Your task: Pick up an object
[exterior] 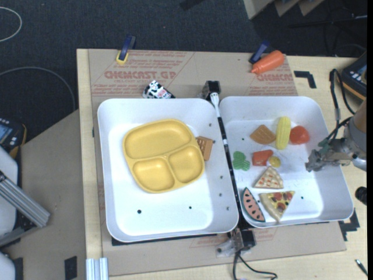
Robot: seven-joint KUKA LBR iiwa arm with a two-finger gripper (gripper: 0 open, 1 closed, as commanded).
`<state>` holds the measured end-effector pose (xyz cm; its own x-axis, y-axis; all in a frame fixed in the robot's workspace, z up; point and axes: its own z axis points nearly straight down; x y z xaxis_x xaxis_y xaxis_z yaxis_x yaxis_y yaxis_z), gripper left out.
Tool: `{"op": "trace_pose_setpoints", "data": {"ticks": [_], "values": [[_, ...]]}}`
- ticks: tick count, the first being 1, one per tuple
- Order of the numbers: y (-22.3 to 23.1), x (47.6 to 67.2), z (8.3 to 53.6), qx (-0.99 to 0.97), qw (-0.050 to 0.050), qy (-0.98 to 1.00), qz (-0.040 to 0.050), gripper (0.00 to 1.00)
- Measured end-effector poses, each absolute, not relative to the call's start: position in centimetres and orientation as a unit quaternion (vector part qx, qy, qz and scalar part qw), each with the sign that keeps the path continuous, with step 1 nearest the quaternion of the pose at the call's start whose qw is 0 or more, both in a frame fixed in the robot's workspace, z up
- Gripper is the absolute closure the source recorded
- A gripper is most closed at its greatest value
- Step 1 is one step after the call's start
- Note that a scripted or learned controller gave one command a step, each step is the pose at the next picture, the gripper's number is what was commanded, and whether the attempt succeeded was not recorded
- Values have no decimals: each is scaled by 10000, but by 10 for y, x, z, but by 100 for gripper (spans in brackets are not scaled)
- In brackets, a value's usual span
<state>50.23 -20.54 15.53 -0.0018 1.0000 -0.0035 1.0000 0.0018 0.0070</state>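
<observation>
Grey end effector (315,161) hovers over the right bin (326,200); finger spacing unclear.

**Toy food and taped-down bins mark out a robotics test lab**

A plywood bench (175,69) stamped with a supplier's red lettering stands on dark carpet (52,39), bearing two shallow white bins, the left bin (175,220) and the right bin (326,203). Clamps (124,49) grip the board's far edge, loose cables (245,267) trail from its near side, and aluminium framing (23,203) juts in at lower left. Plastic play food, among it a pizza slice (269,179), fills one bin: a research set-up, not a kitchen.
</observation>
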Motion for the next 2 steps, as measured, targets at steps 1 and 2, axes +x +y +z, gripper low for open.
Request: {"op": "trace_pose_setpoints", "data": {"ticks": [1,2], "values": [[-201,511,216,7063,41,7079,15,100],[-202,512,226,7066,24,7076,7,100]]}}
